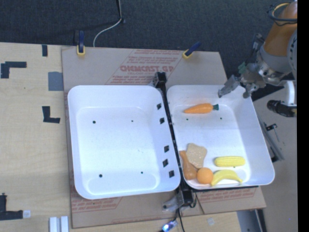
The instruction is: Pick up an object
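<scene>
Two shallow white bins sit side by side on the counter, resting on a cardboard sheet (145, 69) held by an orange clamp (80, 48) and a blue one (192, 48) at its far edge. The gripper (235, 87) hangs over the far right corner of the right bin (258, 139), just above its rim, on the grey arm with its orange band (282, 33) reaching in from the right. Its jaws stand spread, one finger (227, 88) angled toward the bin's inside and the other nearer the rim; nothing lies between them and they touch no object.

Nearest the jaws is a carrot (199, 108), lying crosswise in the far half of the right bin with its green end pointing toward the gripper and open white floor all round it. The remaining things crowd the near edge: a tan slice of bread (196, 153) leaning on a brownish piece (187, 167), an orange ball (204, 176) touching both that piece and a banana (226, 178), and a corn cob (229, 161) just behind the banana. The middle of that bin is bare.

The left bin (77, 129) shows only its white floor. A black clip strip (165, 129) joins the two bins along their shared wall.
</scene>
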